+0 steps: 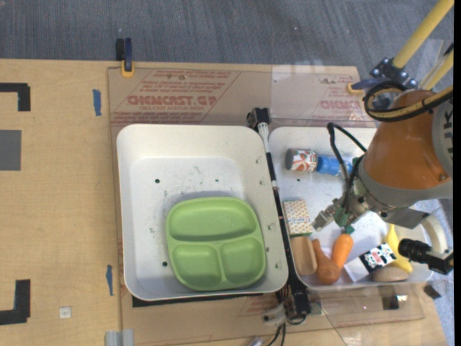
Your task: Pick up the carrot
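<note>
The gripper (pixel 344 220) hangs low over the right bin (pixel 315 187), at the leafy green end of the carrot (pixel 339 254). From above, I cannot tell whether it is spread or pressed together, nor whether it has any grip on the carrot. The carrot lies slantwise at the near side of this bin, its green top just under the gripper and its orange body running away toward the bin's near rim. A tan block (pixel 303 255) lies just beside the carrot on its left, touching or nearly so. A patterned square (pixel 297 216) lies beyond the block. To the carrot's right are a black-and-white thing (pixel 377 256) and a yellow banana (pixel 395 245). Farther back lie a small can (pixel 301 161) and a blue thing (pixel 330 166). The left bin (pixel 144 193) holds a green divided plate (pixel 214 242).
</note>
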Robot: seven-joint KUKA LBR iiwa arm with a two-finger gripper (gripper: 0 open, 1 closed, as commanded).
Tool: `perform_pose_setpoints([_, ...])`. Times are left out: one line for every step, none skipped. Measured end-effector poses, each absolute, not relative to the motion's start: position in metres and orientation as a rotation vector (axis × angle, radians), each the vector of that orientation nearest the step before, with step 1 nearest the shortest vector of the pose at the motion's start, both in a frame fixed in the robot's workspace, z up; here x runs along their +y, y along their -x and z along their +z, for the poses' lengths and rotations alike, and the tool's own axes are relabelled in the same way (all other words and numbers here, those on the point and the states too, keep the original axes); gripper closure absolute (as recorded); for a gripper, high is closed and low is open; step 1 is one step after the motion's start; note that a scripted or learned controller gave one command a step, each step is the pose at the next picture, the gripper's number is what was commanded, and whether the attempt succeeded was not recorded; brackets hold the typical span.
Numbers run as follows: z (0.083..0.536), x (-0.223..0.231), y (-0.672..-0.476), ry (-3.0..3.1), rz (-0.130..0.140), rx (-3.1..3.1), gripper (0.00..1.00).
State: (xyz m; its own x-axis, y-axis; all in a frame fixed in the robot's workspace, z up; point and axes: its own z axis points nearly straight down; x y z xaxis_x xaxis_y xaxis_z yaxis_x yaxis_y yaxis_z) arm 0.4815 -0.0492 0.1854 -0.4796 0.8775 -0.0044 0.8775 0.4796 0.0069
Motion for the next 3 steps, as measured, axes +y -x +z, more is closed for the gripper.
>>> perform_pose_setpoints([0.157, -0.112, -0.48, -0.814, 0.0, 3.035, 1.0])
perform_pose_setpoints([0.158, -0.111, -0.48, -0.811, 0.002, 3.035, 0.0])
perform_pose_setpoints([0.093, -0.121, -0.487, -0.868, 0.003, 2.992, 0.0])
